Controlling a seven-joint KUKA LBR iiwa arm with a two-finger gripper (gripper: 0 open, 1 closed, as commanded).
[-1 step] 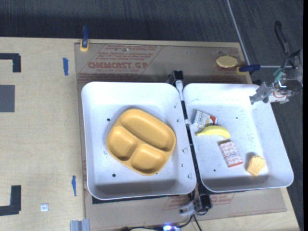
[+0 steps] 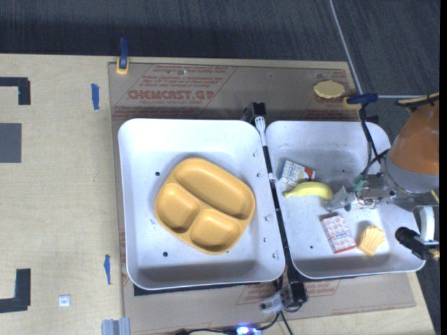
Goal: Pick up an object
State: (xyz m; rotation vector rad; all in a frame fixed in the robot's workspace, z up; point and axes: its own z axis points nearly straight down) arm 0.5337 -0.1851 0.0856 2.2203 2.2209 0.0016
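Two white bins on a plywood bench. Right bin [image 2: 307, 135] holds banana [image 2: 309, 190], red packet [image 2: 336, 232], yellow crinkled piece [image 2: 371, 239]. Gripper [image 2: 349, 199] hangs beside the banana; grip state unclear. Approach step, likely; next needs a centred descent.

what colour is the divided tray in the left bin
Yellow-orange, plain with no pattern. The divided tray shows clearly in the camera view.

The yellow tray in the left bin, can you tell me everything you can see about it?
The yellow tray looks like smooth moulded plastic, mustard yellow, with rounded edges. It has three hollow sections: one long one along the top and two smaller ones below. It lies flat, turned at a slant, near the middle of the left bin, resting on the bin's white floor. Nothing else touches it.
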